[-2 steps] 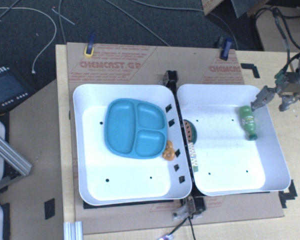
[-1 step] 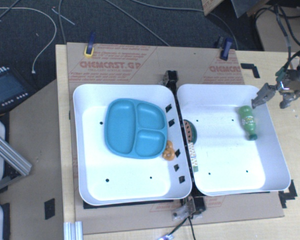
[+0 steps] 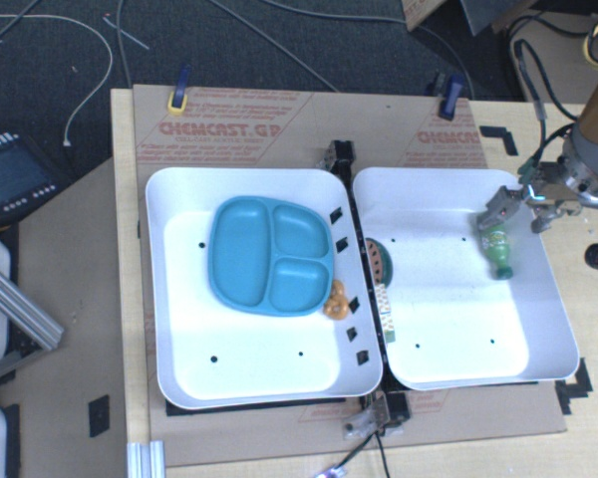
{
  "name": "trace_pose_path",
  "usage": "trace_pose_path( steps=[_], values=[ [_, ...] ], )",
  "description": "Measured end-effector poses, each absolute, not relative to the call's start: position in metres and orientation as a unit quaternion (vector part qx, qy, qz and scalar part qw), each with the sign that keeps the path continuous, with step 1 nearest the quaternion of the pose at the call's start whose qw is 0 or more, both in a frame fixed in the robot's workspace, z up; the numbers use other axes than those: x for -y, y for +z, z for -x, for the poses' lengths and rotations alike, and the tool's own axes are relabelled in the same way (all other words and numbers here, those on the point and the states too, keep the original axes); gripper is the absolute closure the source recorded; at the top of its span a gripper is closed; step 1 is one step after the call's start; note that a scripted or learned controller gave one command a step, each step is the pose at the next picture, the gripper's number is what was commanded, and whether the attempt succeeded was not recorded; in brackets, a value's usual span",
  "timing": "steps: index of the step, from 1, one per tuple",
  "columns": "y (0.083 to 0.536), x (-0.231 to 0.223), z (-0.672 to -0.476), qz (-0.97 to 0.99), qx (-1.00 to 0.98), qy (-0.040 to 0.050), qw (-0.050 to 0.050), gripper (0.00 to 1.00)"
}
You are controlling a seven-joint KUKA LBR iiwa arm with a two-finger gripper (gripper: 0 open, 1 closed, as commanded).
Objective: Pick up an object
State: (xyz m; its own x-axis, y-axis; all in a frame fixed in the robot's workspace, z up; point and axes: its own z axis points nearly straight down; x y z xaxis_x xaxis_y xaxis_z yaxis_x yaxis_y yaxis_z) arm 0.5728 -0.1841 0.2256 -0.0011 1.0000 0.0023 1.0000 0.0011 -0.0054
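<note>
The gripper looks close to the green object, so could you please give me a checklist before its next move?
1. Gripper above the right bin: ok.
2. Green object lies free of the bin's wall: ok.
3. Green object between the fingers: not ok, it lies just below them.
4. Finger opening: cannot tell.
5. Blue plate and small orange item stay in the left bin, out of the way: ok.

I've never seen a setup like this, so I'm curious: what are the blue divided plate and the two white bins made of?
The blue divided plate looks like moulded plastic: one even colour, rounded compartment walls, a soft matte sheen. The left bin and right bin look like thin formed plastic too, smooth and slightly glossy with rounded, curled rims, though coated metal can't be ruled out.
</note>
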Motion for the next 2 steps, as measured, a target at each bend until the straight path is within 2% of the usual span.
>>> trace_pose_path(
  steps=[2],
  values=[
    [0.103, 0.19, -0.574, 0.707, 0.707, 0.0014, 0.004, 0.0]
  ],
)
